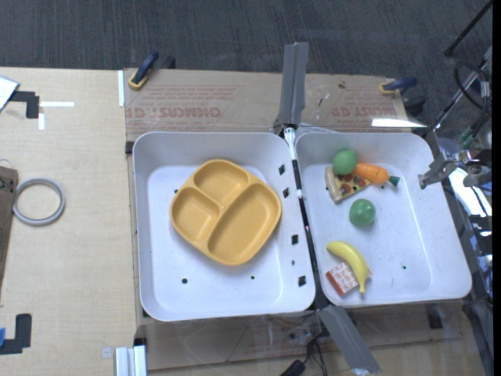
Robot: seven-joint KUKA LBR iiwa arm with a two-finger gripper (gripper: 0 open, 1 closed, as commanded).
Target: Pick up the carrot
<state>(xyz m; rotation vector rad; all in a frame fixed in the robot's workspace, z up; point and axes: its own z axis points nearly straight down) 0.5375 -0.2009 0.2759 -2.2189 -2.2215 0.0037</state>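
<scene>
From the one camera above the desk (70, 272), two white bins sit side by side. The left bin (156, 288) carries a yellow divided plate (225, 210), lying flat and well apart from the action. The right bin (438, 265) has the toys: the carrot (371, 172) lies near the far wall, orange with a small green tip pointing right. It rests touching a pizza slice (347, 185) and sits just beside a green ball (344, 161), so it is crowded on its left side. That looks like loose scatter rather than any careful layout. A second green ball (362, 212) sits nearer the middle, and a banana (350, 262) lies beside a small red box (341, 280) toward the near wall.

The claw (440, 175) hangs at the bin's right rim, apart from the carrot; it is too small and blurred here, so I cannot tell how it stands or whether it has anything. By my reading, the pick is not yet done. A tape roll (36, 201) lies on the desk far left.
</scene>
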